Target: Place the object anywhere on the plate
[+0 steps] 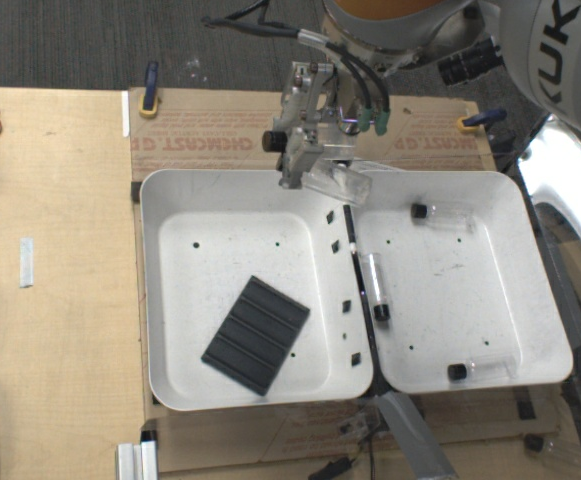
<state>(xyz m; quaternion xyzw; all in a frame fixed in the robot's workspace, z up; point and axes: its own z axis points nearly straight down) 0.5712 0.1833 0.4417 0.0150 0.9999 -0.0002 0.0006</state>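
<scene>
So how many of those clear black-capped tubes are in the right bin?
3: one tube near the back, one along the divider, one at the front. A clear piece below the hand may be another.

The wooden bench (pixel 60 348) bears two white bins (pixel 170 368), side by side and touching.

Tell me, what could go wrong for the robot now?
1. The gripper is at the bins' back edge, far from the black ribbed plate. If the clear piece beside it slips, it may land short of the plate.
2. The clear tube in the right bin lies close against the middle wall, so it may be awkward to grab.
</scene>
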